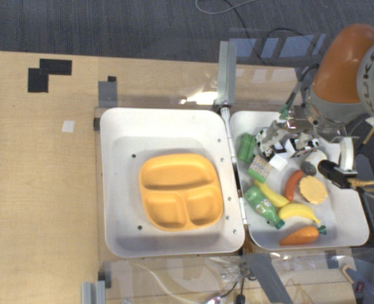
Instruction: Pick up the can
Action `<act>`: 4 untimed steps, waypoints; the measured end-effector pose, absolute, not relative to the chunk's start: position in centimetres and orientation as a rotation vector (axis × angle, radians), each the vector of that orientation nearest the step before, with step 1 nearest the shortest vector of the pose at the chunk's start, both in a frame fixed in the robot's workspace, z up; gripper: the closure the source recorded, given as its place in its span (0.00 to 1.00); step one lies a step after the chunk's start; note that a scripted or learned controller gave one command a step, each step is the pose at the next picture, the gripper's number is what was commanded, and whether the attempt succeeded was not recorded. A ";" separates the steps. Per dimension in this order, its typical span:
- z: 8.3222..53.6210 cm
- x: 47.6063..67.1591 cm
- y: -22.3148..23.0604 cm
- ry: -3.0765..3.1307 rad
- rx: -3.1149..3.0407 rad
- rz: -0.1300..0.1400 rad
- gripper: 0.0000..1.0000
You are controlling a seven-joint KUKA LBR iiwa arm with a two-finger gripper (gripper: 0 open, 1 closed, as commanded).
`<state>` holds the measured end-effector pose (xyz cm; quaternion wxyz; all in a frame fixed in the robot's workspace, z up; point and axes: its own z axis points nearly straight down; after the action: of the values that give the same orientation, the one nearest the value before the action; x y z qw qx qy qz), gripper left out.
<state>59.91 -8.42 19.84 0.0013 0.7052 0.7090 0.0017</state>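
The bench (pixel 41 189) carries two white bins; the left bin (pixel 120 170) holds a yellow tray (pixel 180 190); the right bin (pixel 354 223) holds the clutter. The arm (pixel 348 65) reaches over the right bin's far edge; the gripper (pixel 288 135) hangs there, its state impossible to tell. The can (pixel 246 148), green, lies by the left wall of the right bin, just left of the gripper, long axis running roughly far-to-near.

Grey arm (pixel 354 68) from the right, wrist angled down-left.
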 end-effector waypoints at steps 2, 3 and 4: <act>35.3 52.5 -4.6 2.296 2.140 0.004 0.00; 36.5 52.6 -4.5 2.296 2.133 0.011 1.00; 38.9 48.8 1.8 2.191 2.246 0.009 1.00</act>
<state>48.76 1.80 38.93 0.0019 0.7157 0.6984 0.0029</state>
